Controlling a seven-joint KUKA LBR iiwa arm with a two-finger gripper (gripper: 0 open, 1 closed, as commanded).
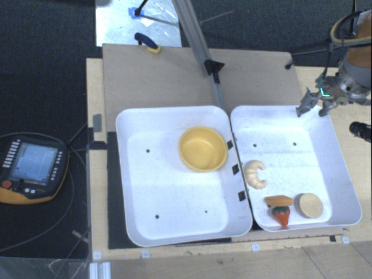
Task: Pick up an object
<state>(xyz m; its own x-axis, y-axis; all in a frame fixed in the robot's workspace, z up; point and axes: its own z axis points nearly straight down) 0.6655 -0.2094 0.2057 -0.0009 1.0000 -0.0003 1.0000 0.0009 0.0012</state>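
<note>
Down at the front of the right bin, well away from the claw and toward the camera, sits a small red toy that looks like a strawberry, but it is too small to be sure. Touching it on the far side is a flat orange-brown piece, and its shape is hard to make out. Just beside them is a round tan disc, like a cookie. A little closer to the claw, near the wall between the bins, lies a pale curved croissant. Nothing is in the claw. Its two dark fingers are spread apart with a gap between them, and they hang over the far right corner of the right bin. The arm behind the claw is cut off at the right side of the view, so most of it cannot be seen. Well off to the claw's side, in the left bin, is a yellow bowl, standing upright near that bin's far right part. On the floor, far from the claw, rests a control pad with a screen, and its left end is cut off.
</note>
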